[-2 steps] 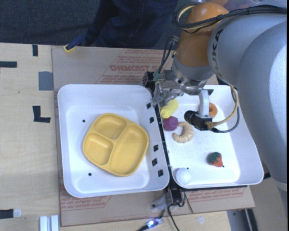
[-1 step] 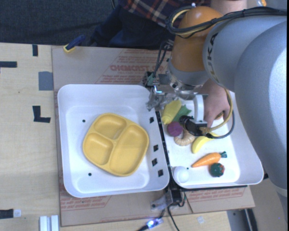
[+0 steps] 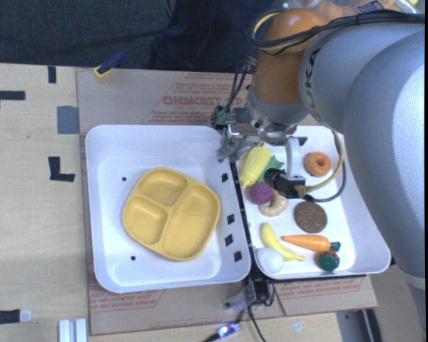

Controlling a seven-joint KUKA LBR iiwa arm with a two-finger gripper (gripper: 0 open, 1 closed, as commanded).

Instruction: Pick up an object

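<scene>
Corn [image 3: 255, 164], a yellow toy cob, looks the likeliest pick: it lies at the top left of the right bin [image 3: 364, 244], just under the arm's wrist. In the camera view the arm [image 3: 357, 84] reaches in from the right and covers much of that bin's upper part. The tool [image 3: 260, 140] hangs low over the strip where the two bins meet, right above the corn, but the wrist hides its tips, so whether it is spread or closed, or has anything in its grip, cannot be told.

Below the corn sit a purple piece [image 3: 261, 192] and a tan peanut-like piece [image 3: 274, 205], touching each other. A donut [image 3: 317, 164] lies further right, a brown cookie [image 3: 310, 216] below it, then a carrot [image 3: 307, 242], a banana [image 3: 274, 239], a white egg [image 3: 271, 261] and a dark green piece [image 3: 329, 261] along the near edge. The left bin [image 3: 103, 155] holds a yellow tray [image 3: 171, 212], well apart from the tool.

As to progress, nothing is seen lifted; every piece appears to rest on the bin floor. The approach seems done, while the grasp and the lift are left.
</scene>
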